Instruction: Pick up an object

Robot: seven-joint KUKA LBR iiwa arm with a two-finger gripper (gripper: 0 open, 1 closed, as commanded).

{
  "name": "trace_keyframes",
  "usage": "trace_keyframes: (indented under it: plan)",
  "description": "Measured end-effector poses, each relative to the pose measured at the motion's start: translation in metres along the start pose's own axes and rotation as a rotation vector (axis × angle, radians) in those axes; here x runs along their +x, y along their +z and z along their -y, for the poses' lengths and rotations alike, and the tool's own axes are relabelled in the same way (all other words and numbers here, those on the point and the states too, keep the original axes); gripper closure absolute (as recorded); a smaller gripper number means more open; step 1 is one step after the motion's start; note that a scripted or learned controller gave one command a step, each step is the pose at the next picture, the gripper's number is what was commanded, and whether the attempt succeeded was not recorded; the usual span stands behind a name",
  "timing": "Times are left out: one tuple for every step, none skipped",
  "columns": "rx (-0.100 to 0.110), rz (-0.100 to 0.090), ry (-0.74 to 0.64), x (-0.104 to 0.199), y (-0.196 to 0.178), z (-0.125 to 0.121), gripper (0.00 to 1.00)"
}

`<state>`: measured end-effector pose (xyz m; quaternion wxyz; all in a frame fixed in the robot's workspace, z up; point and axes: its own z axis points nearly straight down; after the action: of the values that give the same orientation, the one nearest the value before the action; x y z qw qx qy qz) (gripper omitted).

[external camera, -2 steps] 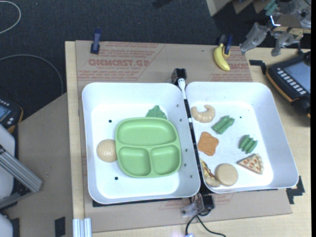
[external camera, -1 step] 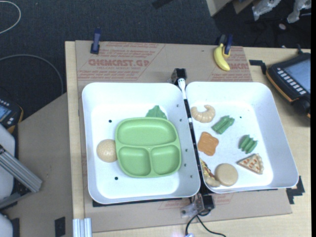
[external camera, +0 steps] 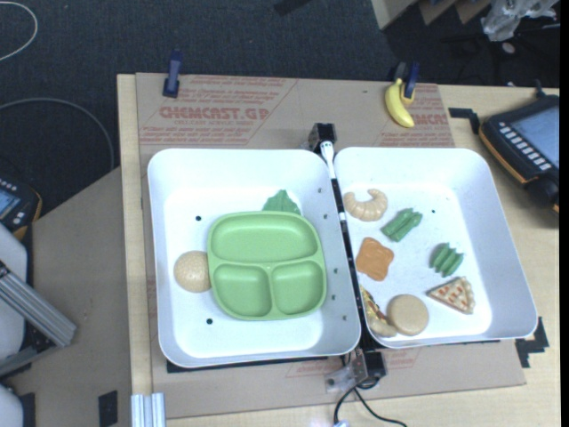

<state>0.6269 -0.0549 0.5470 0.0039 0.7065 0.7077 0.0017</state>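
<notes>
Round tan bun (external camera: pixel 409 313) beside pizza slice (external camera: pixel 453 294).

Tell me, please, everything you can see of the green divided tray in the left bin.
The green divided tray looks like pale green moulded plastic with rounded corners: one long compartment across the far side, two smaller ones nearer the camera. It lies flat and upright on the left bin's floor. A tan round piece sits against its left edge, and a darker green leafy item pokes out from behind its far rim.

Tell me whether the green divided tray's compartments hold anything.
Empty. The green divided tray lies flat in the left bin, and all three compartments show only bare green plastic. The round bun lies beside it, touching its left edge, not inside.
</notes>
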Motion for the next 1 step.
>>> trace_keyframes:
  plan:
    - [0.020, -0.003, 0.008, -0.0480, 0.1175, -0.0144, 1.00]
